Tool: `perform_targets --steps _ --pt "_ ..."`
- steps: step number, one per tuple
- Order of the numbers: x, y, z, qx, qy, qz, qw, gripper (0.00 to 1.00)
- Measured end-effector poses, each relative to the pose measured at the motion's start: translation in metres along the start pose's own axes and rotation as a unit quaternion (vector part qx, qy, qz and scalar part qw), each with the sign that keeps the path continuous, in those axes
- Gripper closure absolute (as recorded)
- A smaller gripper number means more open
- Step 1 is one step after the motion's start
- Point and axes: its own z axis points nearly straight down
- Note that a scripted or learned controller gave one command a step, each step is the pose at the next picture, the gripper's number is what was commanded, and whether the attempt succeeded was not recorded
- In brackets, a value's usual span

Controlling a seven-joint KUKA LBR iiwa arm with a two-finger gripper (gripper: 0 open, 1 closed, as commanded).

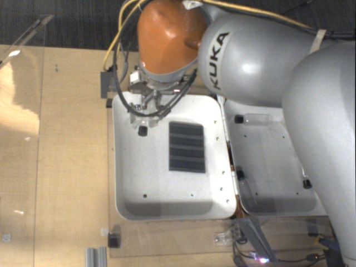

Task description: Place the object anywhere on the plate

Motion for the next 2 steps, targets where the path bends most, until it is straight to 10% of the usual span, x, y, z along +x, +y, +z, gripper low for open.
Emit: perform_targets --steps 1,2 --pt "-0.01 -0.001 -0.057 0.001 0.0 -0.114 0.9935 1.0" --pt "-0.01 0.0 -0.028 0.0 0.0 0.114 0.9935 1.0"
